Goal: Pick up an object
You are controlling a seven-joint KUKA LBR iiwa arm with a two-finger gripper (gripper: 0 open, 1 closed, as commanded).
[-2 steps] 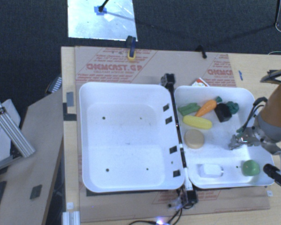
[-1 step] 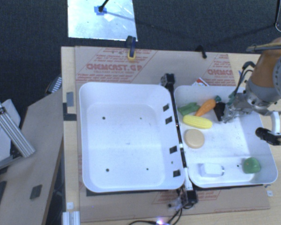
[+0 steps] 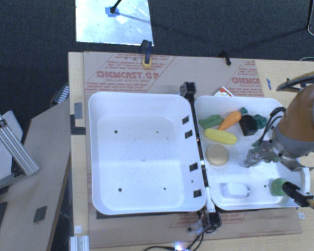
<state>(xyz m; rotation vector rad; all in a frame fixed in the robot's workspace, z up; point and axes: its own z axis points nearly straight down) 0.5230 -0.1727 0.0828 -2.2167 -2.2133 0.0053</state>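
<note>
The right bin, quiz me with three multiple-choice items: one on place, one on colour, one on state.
1. Where does the orange carrot lie?
A. right bin
B. left bin
C. bare bench

2. What colour is the long object below the carrot?
A. blue
B. yellow
C. black

3. What is the end effector doing?
A. poised over the right bin
B. poised over the left bin
C. resting outside both bins

Key: 1 A, it sits among that bin's toys; 2 B, plainly yellow; 3 A, it hangs beside the round beige piece.

White bins (image 3: 141, 109) hold an orange carrot (image 3: 230, 121), yellow banana (image 3: 220, 136), and beige disc (image 3: 217, 155).
</note>
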